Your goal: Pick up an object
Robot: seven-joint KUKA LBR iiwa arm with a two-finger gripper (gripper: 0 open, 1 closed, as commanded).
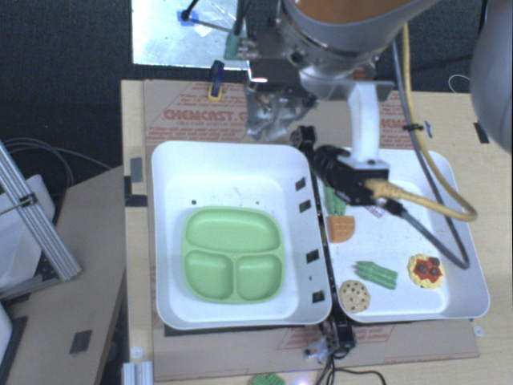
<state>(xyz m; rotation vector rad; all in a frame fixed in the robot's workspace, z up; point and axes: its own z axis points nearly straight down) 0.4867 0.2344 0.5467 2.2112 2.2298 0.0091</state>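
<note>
Nearest me, a small green thing (268,379) pokes in at the bench's front edge, too cut off to identify. Just behind it, two shallow white bins sit side by side on a sheet of brown cardboard (192,115) printed with red lettering. The right bin (473,287) holds the pickable pieces, all lying loose on its floor: a round speckled cookie (353,295) in the near corner by the dividing wall, a ribbed green bean bundle (377,274) just beyond it, a yellow disc with red spots (426,270) off to the side, and farther back an orange wedge (341,228) partly hidden under the arm's hardware. The left bin (164,215) carries a smooth pale-green divided plate (233,254) with three compartments. Beyond that, the metal gripper (271,119) hangs over the left bin's far rim, well apart from the pieces and with none of them in its grasp; whether it is open or closed I cannot tell.
</note>
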